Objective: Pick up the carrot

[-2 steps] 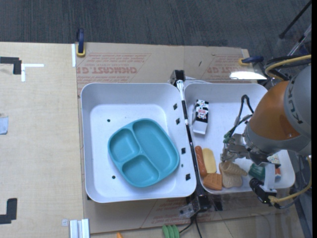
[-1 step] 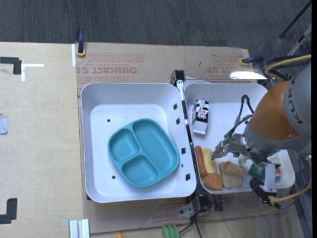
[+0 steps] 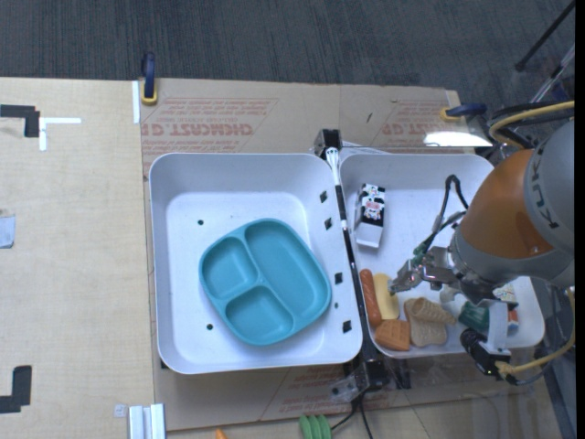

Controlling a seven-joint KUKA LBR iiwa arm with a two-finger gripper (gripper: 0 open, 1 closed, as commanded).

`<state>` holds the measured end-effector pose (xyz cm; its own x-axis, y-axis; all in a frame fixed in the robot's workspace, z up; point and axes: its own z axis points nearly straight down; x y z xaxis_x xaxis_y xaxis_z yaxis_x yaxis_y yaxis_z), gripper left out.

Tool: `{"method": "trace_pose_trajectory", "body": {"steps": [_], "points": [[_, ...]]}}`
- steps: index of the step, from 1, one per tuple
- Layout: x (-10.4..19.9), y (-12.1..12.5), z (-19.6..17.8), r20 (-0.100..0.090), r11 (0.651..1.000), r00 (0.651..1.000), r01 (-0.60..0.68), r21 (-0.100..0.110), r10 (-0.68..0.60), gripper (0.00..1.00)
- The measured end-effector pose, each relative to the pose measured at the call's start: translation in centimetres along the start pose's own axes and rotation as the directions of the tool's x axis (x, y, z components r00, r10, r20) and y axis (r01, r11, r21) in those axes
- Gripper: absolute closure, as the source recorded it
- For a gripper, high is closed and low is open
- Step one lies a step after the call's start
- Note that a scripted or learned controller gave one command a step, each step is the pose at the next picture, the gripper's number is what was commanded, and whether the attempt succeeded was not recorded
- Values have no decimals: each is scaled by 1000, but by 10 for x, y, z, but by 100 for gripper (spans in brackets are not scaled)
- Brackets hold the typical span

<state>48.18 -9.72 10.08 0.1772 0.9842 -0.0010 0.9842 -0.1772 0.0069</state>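
Observation:
The carrot [image 3: 369, 297], a long orange-red stick, lies along the left wall of the right bin [image 3: 416, 176], pointing front to back. My gripper [image 3: 409, 278] hangs low over the right bin's front half, just right of the carrot and above a yellow cheese slice [image 3: 388, 305]. It sits beside the carrot, not around it. The grey arm with its orange band [image 3: 512, 218] comes in from the right and hides part of the bin's right side.
A small cow-print milk carton [image 3: 370, 215] stands at the back of the right bin. A bread-like piece [image 3: 428, 322] and an orange wedge [image 3: 394, 336] lie at its front. A teal divided plate [image 3: 263, 280] rests in the left bin [image 3: 183, 199].

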Motion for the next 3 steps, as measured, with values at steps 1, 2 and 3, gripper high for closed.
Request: {"method": "trace_pose_trajectory", "body": {"steps": [1, 2, 3], "points": [[0, 0, 0, 0, 1000, 1000, 0, 0, 0, 0], [68, -15, -90, 3, 936, 936, -353, 8, 353, 0], [-12, -3, -29, 7, 781, 781, -624, 11, 624, 0]]}}
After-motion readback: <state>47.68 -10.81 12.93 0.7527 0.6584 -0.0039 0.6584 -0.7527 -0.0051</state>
